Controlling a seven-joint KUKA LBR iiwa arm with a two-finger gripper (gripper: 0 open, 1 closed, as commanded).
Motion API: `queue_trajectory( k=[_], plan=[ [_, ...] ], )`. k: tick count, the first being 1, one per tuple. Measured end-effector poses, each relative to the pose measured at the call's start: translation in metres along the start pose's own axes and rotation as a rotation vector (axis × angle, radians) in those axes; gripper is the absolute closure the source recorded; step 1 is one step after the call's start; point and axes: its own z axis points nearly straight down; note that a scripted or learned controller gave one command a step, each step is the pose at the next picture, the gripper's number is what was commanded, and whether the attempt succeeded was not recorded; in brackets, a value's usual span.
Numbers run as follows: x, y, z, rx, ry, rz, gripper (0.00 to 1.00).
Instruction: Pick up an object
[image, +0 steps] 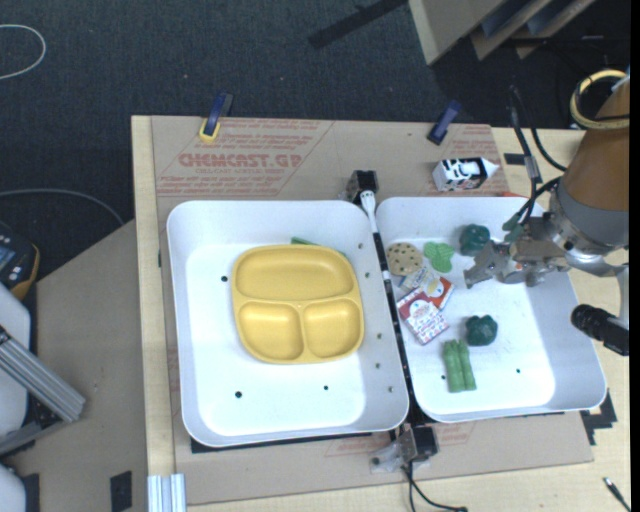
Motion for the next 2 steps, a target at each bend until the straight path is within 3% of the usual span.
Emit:
queue_trajectory(
  k=[1, 2],
  plan=[
    [0.0, 0.002, -0.006, -0.013, -0.002, -0.003, 0.0],
    [0.01, 0.002, 0.053, -0.007, 0.0, -0.003, 0.0]
  ],
)
